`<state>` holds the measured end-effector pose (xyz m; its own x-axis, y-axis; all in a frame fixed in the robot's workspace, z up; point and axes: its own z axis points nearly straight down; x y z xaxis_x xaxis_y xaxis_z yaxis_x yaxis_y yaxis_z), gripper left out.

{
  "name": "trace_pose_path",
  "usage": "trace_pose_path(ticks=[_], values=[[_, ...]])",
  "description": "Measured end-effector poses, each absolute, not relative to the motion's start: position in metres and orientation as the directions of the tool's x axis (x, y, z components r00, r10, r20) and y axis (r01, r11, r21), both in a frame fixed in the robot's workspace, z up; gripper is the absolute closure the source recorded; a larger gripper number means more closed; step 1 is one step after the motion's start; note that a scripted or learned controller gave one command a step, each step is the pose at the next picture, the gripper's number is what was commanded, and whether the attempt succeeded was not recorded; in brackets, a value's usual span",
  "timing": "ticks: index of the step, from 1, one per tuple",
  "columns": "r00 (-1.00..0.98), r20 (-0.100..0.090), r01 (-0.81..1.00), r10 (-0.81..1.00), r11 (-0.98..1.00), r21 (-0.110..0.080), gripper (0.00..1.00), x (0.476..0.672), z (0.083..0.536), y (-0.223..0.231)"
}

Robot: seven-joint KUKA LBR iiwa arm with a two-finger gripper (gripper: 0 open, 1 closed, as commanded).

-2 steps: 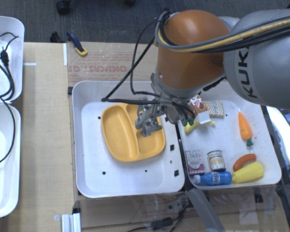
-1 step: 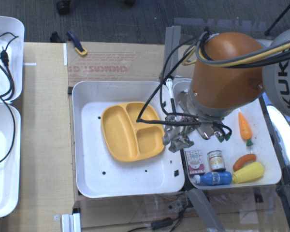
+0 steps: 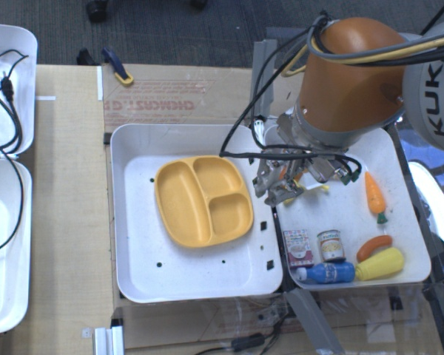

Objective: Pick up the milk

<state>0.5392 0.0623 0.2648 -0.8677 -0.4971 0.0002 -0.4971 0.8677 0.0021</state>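
The arm reaches over the right bin (image 3: 411, 198), and its gripper (image 3: 285, 187) hangs above the left edge of that bin, close to the wall shared with the left bin (image 3: 126, 220). Cables and the orange wrist hide much of the tool, so one cannot tell how it stands, and nothing is seen held in it.

The milk (image 3: 297, 247), a small carton with a red and white label, stands near the front left corner of the right bin. A can (image 3: 330, 245) is just beside it, and a blue bottle (image 3: 327, 274) lies in front of both, against the front edge. A carrot (image 3: 375, 193) lies further toward the right edge. A yellow plate (image 3: 204, 200) with three compartments sits in the middle of the left bin.

The step seems to be the approach, with the pick not yet made. The next move probably calls for travel toward the front edge, then a descent straight over the carton, without pushing the can.
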Motion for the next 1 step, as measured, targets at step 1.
trace_pose_path(ticks=[1], values=[[-0.819, 0.002, -0.574, -0.574, 0.819, 0.003, 1.0, 0.542, 0.2292, 0.0425]])
